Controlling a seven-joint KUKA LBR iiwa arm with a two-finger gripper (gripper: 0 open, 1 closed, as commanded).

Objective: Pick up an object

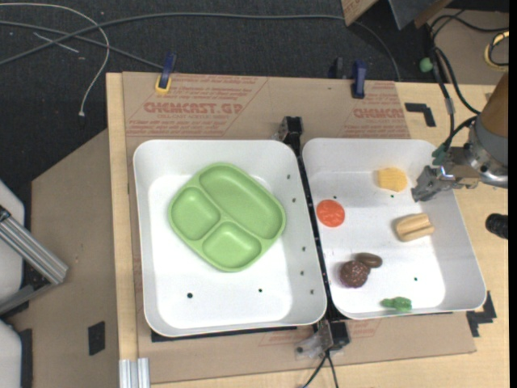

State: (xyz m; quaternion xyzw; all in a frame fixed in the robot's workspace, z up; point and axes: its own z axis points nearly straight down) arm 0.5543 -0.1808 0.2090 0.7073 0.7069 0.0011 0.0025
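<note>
Yellow block (393, 179) is seen in the right bin (452, 297), just beside the gripper (426, 186), whose opening cannot be told. It is judged light and stiff; its flat sides should be taken.

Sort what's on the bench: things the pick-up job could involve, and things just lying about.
Job: gripper; in the right bin: yellow piece, orange-red round piece, tan cylinder, brown lump, small green piece.

Lying about: green divided plate in the left bin; blue clamps; loose cables.
</note>
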